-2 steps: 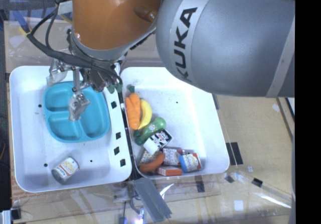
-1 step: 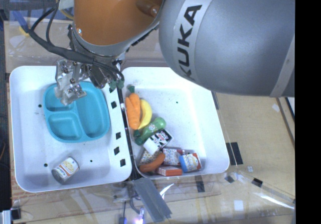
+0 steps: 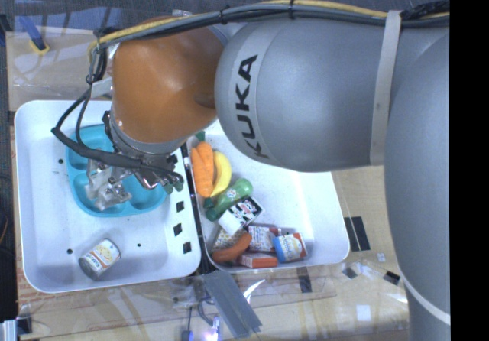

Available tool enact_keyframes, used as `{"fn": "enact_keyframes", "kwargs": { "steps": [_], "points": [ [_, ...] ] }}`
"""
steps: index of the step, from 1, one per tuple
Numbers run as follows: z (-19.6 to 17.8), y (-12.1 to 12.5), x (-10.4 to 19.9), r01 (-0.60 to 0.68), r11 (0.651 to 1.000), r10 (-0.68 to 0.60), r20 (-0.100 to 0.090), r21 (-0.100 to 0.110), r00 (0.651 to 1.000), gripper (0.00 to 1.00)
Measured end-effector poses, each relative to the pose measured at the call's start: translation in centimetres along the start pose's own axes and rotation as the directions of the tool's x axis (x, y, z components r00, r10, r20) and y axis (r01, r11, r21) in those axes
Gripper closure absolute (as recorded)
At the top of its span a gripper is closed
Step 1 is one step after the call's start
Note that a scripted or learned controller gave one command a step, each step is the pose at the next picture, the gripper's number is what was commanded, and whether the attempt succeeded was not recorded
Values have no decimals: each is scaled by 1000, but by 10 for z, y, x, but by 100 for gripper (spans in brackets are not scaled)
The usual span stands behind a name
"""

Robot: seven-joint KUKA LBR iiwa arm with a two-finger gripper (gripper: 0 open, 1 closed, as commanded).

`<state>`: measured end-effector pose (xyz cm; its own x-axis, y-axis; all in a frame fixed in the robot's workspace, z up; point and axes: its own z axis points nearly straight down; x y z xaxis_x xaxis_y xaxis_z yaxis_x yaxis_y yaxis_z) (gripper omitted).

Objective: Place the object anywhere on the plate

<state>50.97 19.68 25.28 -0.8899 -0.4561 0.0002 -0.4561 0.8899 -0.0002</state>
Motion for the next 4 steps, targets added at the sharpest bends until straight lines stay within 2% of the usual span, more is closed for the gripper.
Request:
{"fn": "enact_keyframes", "kwargs": {
  "steps": [1,2,3,4],
  "points": [
    [0,0,0,-1,1000,1,0,0,1000,0],
    [-11,0,-1,4,1000,-4,3,1,1000,100],
    [-11,0,-1,3,1000,-3,2,1,1000,0],
    [-22,1,-2,6,1000,-6,5,2,1000,100]
  ]
}}
